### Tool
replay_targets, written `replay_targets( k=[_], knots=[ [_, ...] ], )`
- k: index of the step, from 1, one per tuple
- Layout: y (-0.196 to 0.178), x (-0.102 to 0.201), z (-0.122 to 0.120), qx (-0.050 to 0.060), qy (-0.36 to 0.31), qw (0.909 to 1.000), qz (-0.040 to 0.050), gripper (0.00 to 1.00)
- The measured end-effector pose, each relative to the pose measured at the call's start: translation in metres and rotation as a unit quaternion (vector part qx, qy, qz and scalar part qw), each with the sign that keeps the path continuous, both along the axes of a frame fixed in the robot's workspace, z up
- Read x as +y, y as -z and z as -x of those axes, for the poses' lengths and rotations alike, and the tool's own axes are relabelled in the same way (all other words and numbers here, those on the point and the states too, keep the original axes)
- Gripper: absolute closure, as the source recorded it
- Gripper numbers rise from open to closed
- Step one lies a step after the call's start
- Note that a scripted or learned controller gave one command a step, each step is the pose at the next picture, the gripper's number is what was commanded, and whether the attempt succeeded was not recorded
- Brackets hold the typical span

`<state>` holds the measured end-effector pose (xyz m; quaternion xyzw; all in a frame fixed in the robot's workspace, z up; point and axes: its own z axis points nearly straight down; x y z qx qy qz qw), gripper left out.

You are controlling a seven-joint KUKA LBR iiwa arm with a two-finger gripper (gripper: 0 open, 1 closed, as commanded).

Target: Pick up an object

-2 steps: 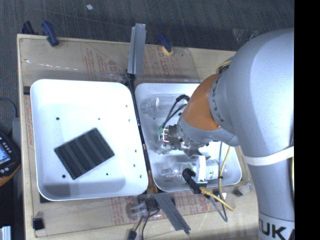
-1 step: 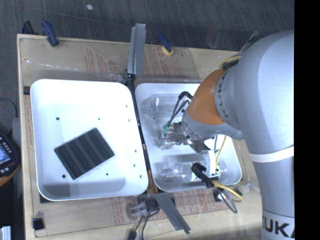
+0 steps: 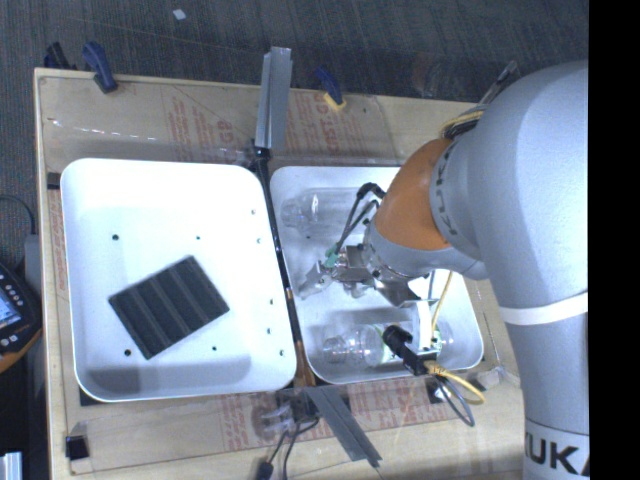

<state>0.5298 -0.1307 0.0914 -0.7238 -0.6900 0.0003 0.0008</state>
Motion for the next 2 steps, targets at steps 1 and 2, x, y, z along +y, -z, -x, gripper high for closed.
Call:
replay_targets(
  k=[1, 2],
  knots=[
    [-0.062, -0.058, -0.014, 0.001, 0.100, 0.9950, -0.0003, 0.00],
    [-0.104, -0.052, 0.023, 0.001, 0.118, 0.9930, -0.0008, 0.00]
  ],
)
